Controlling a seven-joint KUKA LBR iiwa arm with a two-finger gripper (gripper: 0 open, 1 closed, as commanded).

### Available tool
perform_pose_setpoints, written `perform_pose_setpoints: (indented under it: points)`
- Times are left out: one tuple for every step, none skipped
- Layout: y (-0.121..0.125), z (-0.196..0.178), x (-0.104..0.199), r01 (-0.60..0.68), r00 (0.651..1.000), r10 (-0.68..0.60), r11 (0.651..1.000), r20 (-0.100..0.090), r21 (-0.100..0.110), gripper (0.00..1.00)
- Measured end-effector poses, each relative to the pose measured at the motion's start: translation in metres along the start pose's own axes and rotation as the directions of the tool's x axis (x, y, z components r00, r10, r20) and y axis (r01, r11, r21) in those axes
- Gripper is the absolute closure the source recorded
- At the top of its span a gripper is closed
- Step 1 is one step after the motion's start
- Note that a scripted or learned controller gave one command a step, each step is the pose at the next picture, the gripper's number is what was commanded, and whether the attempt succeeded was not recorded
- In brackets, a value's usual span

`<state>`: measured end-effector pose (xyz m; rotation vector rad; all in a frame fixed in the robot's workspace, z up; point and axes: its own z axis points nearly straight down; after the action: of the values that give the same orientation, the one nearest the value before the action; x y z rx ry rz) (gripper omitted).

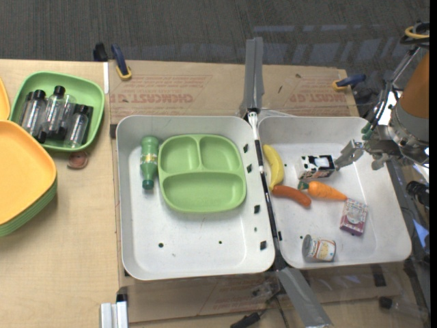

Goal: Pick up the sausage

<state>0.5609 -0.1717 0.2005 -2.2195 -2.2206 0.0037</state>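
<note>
My gripper [363, 150] hovers at the right bin's [399, 248] 2 o'clock; sausage [292, 195] lies untouched near its 9 o'clock wall, beside carrot [325, 191].

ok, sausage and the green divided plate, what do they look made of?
Sausage: looks like moulded plastic or rubber toy food; uniform orange-red colour with a smooth, faintly shiny skin. Hard or soft can't be told from here.
Green divided plate: probably rigid plastic; even light-green colour, smooth rounded compartment ridges, soft satin sheen without sharp reflections.
</note>
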Motion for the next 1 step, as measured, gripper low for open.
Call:
perform_pose_setpoints:
  points:
    - [-0.0361,0.0913,0.0586,0.002,1.000,-0.002,1.000,-0.001,0.001,0.00]
